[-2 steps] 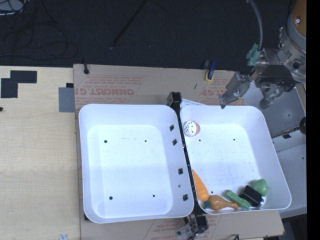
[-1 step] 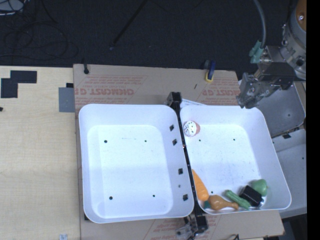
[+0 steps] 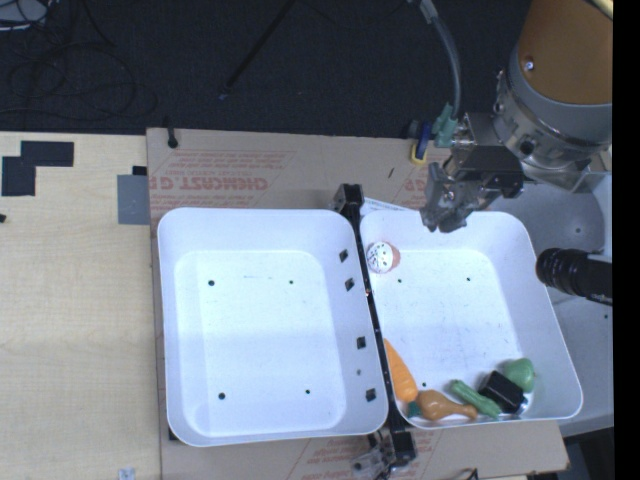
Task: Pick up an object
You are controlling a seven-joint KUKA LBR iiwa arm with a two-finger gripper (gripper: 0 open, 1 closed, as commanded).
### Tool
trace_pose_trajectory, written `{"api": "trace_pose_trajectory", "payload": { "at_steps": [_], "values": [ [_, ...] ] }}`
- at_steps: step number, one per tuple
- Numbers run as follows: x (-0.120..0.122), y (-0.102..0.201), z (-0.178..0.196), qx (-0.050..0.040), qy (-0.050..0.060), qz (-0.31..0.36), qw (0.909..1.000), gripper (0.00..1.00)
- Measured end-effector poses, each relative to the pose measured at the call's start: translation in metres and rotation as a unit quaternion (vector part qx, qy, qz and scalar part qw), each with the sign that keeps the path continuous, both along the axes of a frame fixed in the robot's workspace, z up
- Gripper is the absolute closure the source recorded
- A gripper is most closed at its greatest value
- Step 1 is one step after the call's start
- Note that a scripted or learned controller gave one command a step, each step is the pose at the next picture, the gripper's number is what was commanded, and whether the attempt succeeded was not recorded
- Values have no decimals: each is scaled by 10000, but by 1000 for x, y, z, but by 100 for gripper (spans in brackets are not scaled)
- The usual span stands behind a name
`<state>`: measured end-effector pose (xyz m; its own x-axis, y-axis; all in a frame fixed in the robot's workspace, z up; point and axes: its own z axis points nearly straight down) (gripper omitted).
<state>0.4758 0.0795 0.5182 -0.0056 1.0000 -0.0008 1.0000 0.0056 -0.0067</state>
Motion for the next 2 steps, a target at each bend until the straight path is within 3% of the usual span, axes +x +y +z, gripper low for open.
{"api": "trace_pose_trajectory", "payload": {
  "at_steps": [1,2],
  "values": [
    [-1,68,-36,-3,8,10,10000,100],
    [-2,33,-221,-30,75,-43,10000,100]
  ]
}}
